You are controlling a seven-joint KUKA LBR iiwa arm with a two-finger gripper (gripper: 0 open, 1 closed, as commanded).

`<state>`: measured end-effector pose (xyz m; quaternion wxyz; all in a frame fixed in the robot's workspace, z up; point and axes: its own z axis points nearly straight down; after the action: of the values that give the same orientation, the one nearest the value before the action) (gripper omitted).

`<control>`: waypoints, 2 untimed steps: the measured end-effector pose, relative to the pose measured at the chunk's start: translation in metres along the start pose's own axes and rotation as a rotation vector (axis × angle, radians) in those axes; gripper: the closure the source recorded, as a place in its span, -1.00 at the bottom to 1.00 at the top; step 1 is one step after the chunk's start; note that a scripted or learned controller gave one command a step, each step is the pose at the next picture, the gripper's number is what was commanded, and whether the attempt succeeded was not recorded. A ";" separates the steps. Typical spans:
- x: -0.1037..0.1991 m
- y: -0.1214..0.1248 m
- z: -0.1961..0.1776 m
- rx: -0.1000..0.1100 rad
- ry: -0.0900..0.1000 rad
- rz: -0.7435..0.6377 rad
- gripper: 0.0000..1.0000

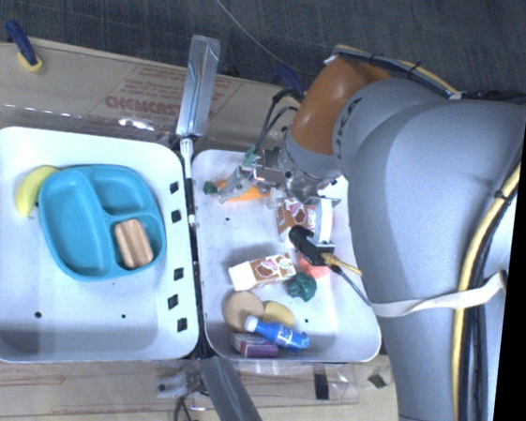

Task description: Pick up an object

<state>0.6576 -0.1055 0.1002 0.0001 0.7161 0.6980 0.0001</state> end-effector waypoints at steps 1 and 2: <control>0.002 -0.001 -0.010 0.008 0.002 -0.007 1.00; 0.002 -0.001 -0.009 0.009 0.002 -0.008 -1.00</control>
<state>0.6569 -0.1033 0.1097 -0.0037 0.7133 0.7008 -0.0022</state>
